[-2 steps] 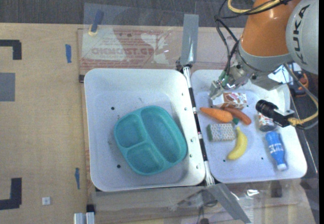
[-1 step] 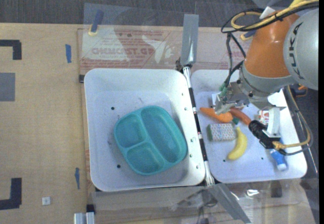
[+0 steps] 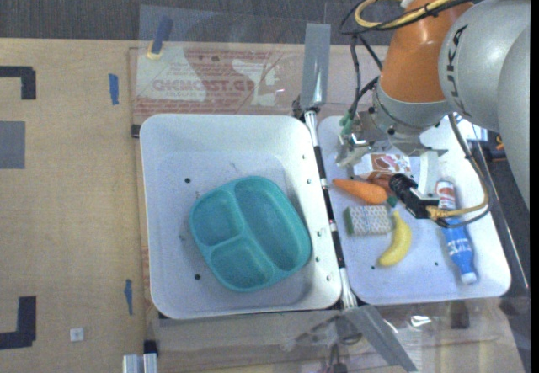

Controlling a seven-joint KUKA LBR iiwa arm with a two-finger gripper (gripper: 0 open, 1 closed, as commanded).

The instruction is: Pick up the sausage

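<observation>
A reddish-brown piece that looks like the sausage [image 3: 389, 163] lies on a white wrapper in the back half of the right bin [image 3: 497, 279], partly hidden by the arm. My gripper [image 3: 360, 142] hangs low over that bin's back left part, just left of and above the sausage. The grey wrist and the orange band [image 3: 418, 51] cover most of the gripper. Whether it touches the sausage I cannot tell.
An orange carrot [image 3: 360, 189], a speckled sponge [image 3: 368, 220], a banana [image 3: 397, 241], a blue bottle [image 3: 460, 252] and a small white tube [image 3: 444, 192] lie in the right bin. A teal divided plate [image 3: 248, 232] sits in the left bin [image 3: 168, 152]. A yellow cable [image 3: 459, 211] trails from the arm.
</observation>
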